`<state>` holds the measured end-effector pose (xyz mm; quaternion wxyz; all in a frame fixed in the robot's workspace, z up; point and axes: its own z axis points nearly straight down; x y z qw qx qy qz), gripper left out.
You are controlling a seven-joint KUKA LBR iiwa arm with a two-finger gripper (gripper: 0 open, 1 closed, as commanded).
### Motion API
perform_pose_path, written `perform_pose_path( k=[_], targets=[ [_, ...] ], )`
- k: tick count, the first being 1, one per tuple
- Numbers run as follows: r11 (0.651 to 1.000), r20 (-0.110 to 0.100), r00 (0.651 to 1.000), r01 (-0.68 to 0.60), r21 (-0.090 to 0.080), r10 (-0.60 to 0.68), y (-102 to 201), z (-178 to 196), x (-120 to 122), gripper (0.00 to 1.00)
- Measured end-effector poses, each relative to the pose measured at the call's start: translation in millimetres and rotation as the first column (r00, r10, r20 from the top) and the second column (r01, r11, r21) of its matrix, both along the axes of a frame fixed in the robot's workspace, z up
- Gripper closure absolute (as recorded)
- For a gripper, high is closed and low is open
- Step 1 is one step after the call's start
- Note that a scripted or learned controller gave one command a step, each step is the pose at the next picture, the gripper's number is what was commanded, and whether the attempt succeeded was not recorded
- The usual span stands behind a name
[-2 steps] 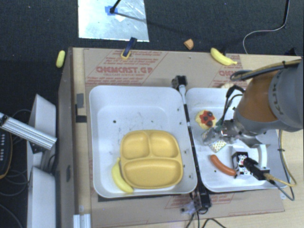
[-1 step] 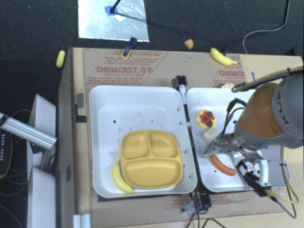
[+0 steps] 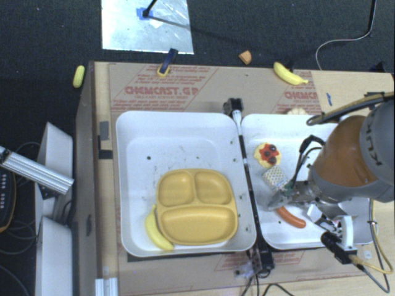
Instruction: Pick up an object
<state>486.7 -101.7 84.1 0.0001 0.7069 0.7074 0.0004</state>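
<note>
The gripper (image 3: pixel 285 197) hangs low in the right bin (image 3: pixel 290 242), whether open or closed I can't tell. A slim orange-red sausage (image 3: pixel 291 217) lies just at its five o'clock.

2 white bins: left bin (image 3: pixel 133 128), right bin (image 3: pixel 290 123). 1 yellow divided plate (image 3: pixel 196 205). 3 bananas: in left bin (image 3: pixel 155 230), on bench edge (image 3: pixel 289 74), on floor (image 3: pixel 78 76). 1 hot dog (image 3: pixel 291 217). 1 red-and-yellow toy (image 3: pixel 268 155).

"CHEMCAST GP" in red, repeated, on the brown protective sheet (image 3: pixel 160 91) under the bins
</note>
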Motion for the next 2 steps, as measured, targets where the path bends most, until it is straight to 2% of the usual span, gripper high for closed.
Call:
perform_pose_path(
  k=[1, 2],
  targets=[
    [1.000, 0.003, 1.000, -0.001, 0.002, 0.001, 0.7, 10.8, 1.6, 1.00],
    [1.000, 0.003, 1.000, -0.003, 0.000, 0.003, 49.9, 100.8, 46.7, 1.00]
  ],
)
